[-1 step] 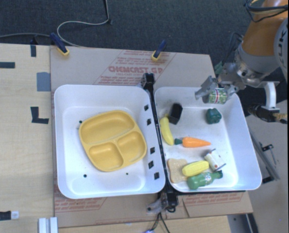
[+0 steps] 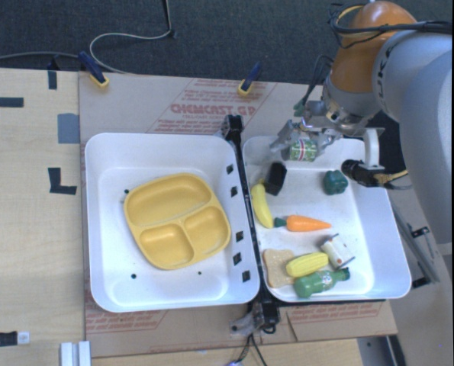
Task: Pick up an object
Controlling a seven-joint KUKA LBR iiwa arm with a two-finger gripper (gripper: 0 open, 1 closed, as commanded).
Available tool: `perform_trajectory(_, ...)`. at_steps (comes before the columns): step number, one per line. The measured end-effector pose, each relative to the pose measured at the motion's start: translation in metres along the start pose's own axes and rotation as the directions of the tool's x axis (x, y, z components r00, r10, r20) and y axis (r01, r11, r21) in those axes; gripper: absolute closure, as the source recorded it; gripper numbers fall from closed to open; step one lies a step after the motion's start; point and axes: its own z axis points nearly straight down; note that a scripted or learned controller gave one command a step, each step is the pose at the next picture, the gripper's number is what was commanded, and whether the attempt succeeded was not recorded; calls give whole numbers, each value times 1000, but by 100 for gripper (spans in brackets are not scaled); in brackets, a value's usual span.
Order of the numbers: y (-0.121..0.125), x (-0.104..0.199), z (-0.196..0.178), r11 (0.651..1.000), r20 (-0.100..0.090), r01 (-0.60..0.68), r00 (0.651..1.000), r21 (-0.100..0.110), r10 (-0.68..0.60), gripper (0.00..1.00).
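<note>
My gripper (image 2: 306,134) hangs over the far edge of the right bin (image 2: 379,239), under the orange band of the arm. Right beneath it is a small green-and-white can (image 2: 303,152); I cannot make out whether the can is gripped or just lies under the gripper. Lower in the same bin lie a black block (image 2: 275,178), a yellow banana (image 2: 261,205), an orange carrot (image 2: 308,223), a dark green lump (image 2: 334,181), a corn cob (image 2: 307,264), a bread slice (image 2: 275,262), a green bottle (image 2: 319,282) and a small white piece (image 2: 338,251).
The left bin (image 2: 108,204) holds a yellow divided plate (image 2: 177,219). A black divider (image 2: 238,204) runs between the bins. The arm's grey body fills the right side. Cardboard lies under both bins, with a cable and blue clips behind.
</note>
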Motion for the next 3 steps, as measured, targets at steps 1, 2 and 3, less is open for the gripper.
perform_trajectory(1,0,-8,72,1000,1,0,1000,-4,0,0)
perform_trajectory(2,1,-49,95,1000,4,-1,1000,-5,1,0)
perform_trajectory(3,1,-49,85,1000,4,0,1000,-5,0,100)
